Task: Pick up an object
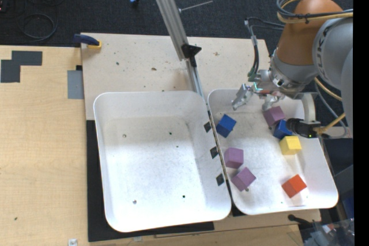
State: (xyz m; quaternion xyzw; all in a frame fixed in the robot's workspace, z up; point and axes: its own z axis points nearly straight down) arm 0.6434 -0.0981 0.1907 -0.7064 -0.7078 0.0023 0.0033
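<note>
**Over the right bin: reach step, nothing picked yet**

Above the far part of the right bin (pixel 328 193), the end effector (pixel 256 95) hangs over the white floor. Its 2 fingers look spread apart, one toward the left near a bare patch, the other toward the purple cube (pixel 273 114), and nothing is between them. So the step in hand is, I judge, the approach: the arm is over the objects but no grasp is made.

7 cubes lie in the right bin. A purple cube is just beside the end effector, with a blue cube (pixel 282 128) touching or almost touching it, and a yellow cube (pixel 290 144) next to that. Another blue cube (pixel 226 124) sits near the bin's left wall. 2 more purple cubes (pixel 233 156) (pixel 243 178) lie lower, close together, and an orange cube (pixel 294 185) is near the front. The left bin (pixel 104 124) carries no cube.

For the next move, the end effector must choose 1 cube, come over its middle, and go down with the fingers on 2 opposite faces. The purple cube is nearest, but its blue neighbour may block 1 finger.
</note>
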